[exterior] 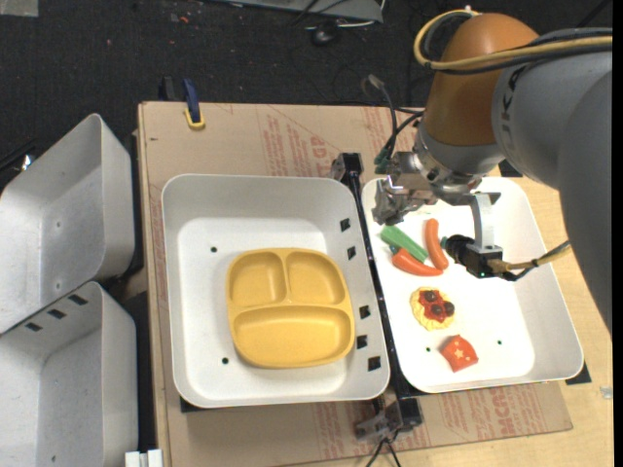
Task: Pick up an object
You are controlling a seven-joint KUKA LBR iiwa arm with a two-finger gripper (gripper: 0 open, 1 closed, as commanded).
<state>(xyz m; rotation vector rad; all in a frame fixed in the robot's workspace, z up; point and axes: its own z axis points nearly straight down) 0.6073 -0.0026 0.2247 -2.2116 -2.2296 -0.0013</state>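
Note:
My gripper (393, 205) hangs over the far left corner of the right bin (545, 290), under the orange wrist band. Just below it lie a green stick-shaped toy (403, 240), an orange carrot-like piece (416, 262) and a red-orange sausage-shaped piece (435, 242), close together. Nearer the front of the same bin are a small round yellow piece with dark red toppings (432, 307) and a red wedge (459, 352). The gripper is above the green piece's far end, and whether it touches anything cannot be made out.
The left bin (195, 261) holds a yellow divided plate (289, 306). A black unit with a cable (479, 258) hangs off the wrist over the right bin's middle. The grey arm covers the far right corner. White containers (58, 261) stand left of the bench.

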